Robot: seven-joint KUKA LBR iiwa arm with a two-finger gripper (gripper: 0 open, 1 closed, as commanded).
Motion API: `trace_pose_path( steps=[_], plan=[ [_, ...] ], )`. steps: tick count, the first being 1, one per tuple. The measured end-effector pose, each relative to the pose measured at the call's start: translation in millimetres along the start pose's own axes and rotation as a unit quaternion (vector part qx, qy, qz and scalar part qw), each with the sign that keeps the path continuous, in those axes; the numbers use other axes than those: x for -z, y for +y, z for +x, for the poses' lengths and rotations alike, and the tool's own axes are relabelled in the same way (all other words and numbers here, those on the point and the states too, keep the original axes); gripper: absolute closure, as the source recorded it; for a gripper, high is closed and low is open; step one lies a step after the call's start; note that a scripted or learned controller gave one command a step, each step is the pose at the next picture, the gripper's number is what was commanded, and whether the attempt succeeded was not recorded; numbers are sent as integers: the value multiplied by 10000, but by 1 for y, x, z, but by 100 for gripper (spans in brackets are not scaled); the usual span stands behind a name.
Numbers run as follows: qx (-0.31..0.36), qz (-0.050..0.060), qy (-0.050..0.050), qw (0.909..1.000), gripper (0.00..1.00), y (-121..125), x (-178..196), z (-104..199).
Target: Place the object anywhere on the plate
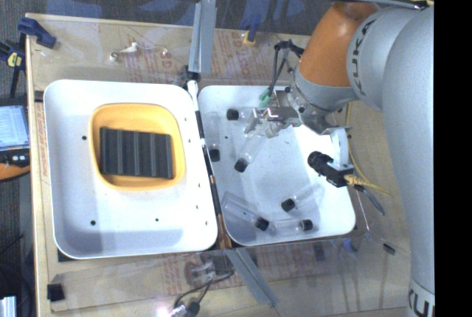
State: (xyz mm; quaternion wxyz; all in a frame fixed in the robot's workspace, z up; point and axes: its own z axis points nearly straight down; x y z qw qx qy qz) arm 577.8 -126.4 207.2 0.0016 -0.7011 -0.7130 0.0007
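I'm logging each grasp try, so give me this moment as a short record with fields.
arm: reaches in from the right, over the right bin
gripper: low over the right bin's upper part; state of jaws cannot be told
objects: clear bottles with black caps scattered in the right bin
plate: yellow plate with a dark ridged insert, in the left bin
on plate: no bottle yet

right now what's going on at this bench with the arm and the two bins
The grey KUKA arm with the orange band reaches in from the right, its gripper low over the right white bin. That bin holds several small clear bottles with black caps, scattered about. The left white bin holds a yellow rectangular plate with a dark ribbed centre, with no bottle on it yet. Whether the gripper has grabbed anything is unclear.
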Motion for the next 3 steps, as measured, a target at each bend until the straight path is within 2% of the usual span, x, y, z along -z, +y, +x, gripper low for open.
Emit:
trace_pose_path(
  steps=[1, 2, 3],
  plan=[
    [734, -5, -6, 9973, 100, 31, 21, 49],
    [1466, 5, -7, 9892, 100, 26, -16, 95],
    [1464, 3, -7, 9892, 0, 26, -16, 95]
  ],
)
